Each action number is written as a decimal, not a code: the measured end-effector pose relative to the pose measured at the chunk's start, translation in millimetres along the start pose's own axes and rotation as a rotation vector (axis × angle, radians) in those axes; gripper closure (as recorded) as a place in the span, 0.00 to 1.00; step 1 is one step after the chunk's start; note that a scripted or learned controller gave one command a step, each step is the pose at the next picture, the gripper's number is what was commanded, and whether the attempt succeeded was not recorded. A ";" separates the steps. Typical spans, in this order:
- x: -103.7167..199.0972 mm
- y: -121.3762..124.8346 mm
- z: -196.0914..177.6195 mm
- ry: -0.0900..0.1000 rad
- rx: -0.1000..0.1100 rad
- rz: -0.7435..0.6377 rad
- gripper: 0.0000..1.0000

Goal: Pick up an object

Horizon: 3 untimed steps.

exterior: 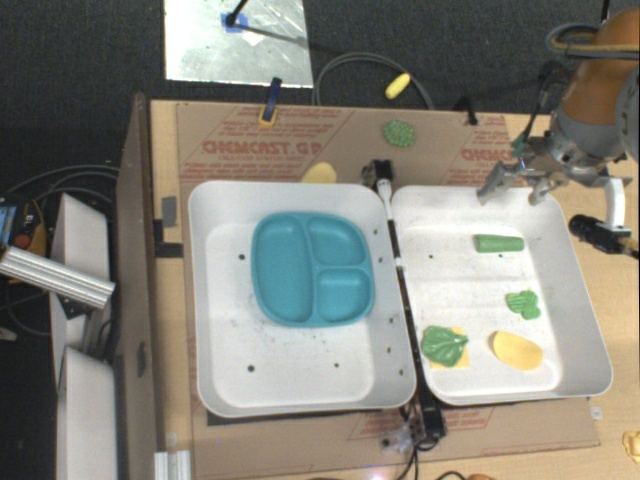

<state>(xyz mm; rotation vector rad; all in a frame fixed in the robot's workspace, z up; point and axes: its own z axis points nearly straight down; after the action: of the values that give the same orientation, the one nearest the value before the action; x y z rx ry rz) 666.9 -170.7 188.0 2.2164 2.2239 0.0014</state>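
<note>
In the right bin (pixel 560 268) lie several small items: a green bar (pixel 498 243) near the back, a small green leafy piece (pixel 522 304) at the right, a green leaf on a yellow card (pixel 443 346) at the front, and a yellow oval piece (pixel 516 350) beside it. My gripper (pixel 516 186) hangs over the bin's back rim, above and behind the green bar. Its two fingers are spread apart with nothing between them. The orange-banded arm (pixel 598 88) rises behind it at the upper right.
The left bin (pixel 215 298) holds a blue divided plate (pixel 312 269). On the cardboard behind the bins lie a yellow piece (pixel 320 174) and a green round piece (pixel 399 133). A black clamp (pixel 380 176) sits between the bins at the back. A black fixture (pixel 598 234) juts out at the right.
</note>
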 end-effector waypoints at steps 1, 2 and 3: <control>-18.3 -24.4 98.5 0.000 0.004 0.003 0.00; -36.2 -5.1 102.3 -0.001 -0.003 0.000 0.00; 29.5 -1.4 11.2 0.001 -0.011 -0.008 0.00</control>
<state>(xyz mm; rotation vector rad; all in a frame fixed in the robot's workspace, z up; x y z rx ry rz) 665.5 -141.1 176.8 2.2032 2.2276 0.0145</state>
